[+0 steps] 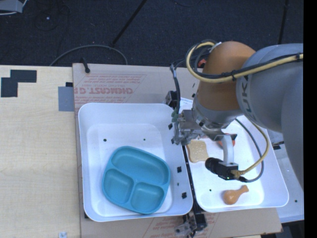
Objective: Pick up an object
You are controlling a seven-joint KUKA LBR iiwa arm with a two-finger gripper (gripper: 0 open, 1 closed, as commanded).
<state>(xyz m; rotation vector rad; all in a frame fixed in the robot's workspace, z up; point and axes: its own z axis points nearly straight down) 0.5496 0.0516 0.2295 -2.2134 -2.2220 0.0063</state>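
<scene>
**Arm over the right bin's toast**

The gripper (190,133) hangs at the right bin's (277,202) left wall, above a toast slice (198,151); its grip state cannot be told. Better to descend squarely, clear of the dividing wall. A toy drumstick (235,195) lies near the front edge; a blue divided plate (136,179) fills the left bin (89,133).

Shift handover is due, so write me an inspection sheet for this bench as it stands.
Surface: wooden bench bearing two white bins side by side on printed cardboard.
Job's things: toast slice and tan drumstick-shaped toy in the right bin; blue divided tray in the left bin.
Clutter: nothing seen.
Grippers: claw low over the divide between the bins, beside the toast; finger state cannot be told.
Cables: yellow and black cable looped off the wrist over the right bin; black leads on the floor behind.
Surroundings: dark carpet beyond the bench.
</scene>
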